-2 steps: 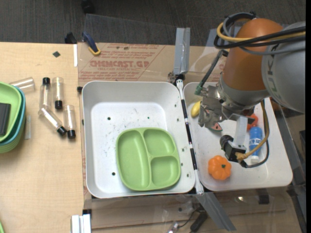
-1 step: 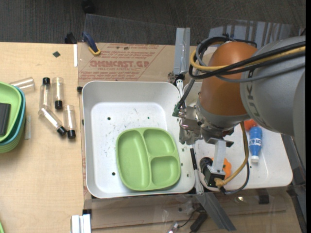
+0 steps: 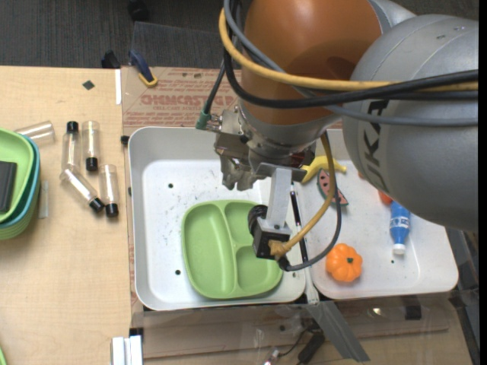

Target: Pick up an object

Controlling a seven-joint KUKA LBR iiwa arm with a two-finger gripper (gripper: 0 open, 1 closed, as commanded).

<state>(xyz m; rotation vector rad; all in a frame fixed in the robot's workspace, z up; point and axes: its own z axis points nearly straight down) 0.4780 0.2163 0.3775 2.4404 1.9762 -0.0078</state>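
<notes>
A green divided plate [image 3: 221, 253] lies in the left white bin [image 3: 156, 226], toward its front right. My gripper [image 3: 240, 175] hangs over the back of that bin, just above the plate's far rim, with nothing visibly in it. In the right bin [image 3: 426, 272] sit a small orange pumpkin [image 3: 344, 264], a blue and white bottle [image 3: 399, 229], a yellow banana [image 3: 323, 167] and a watermelon slice [image 3: 329, 184]. The arm's wrist hides much of the right bin's back.
Several clear tubes with black caps [image 3: 87, 166] lie on the wooden bench left of the bins. A stack of green plates [image 3: 15, 185] sits at the far left edge. A printed cardboard sheet [image 3: 171, 93] lies behind the left bin.
</notes>
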